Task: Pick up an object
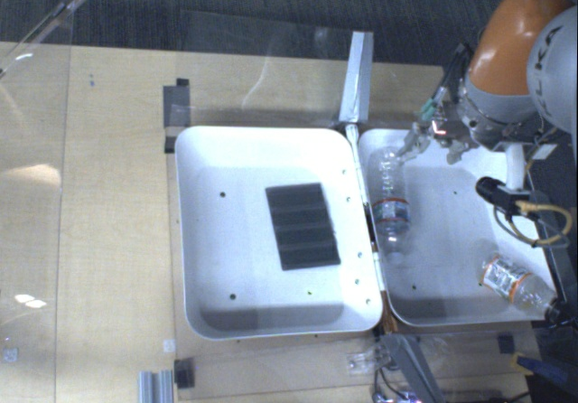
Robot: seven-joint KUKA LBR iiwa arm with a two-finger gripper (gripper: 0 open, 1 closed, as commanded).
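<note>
A flat black ribbed block lies in the middle of the left bin. In the right bin, a clear plastic bottle with a blue label lies along the left wall. A second clear bottle, with an orange-and-white label, rests near the front right corner. My gripper hangs over the back of the right bin, up and to the right of the first bottle's cap end. Its two fingers stand apart, open, with nothing between them.
The grey arm with its orange band comes in from the upper right, and a black cable loop hangs over the right bin's right side. A metal bar rises behind the divide between the bins.
</note>
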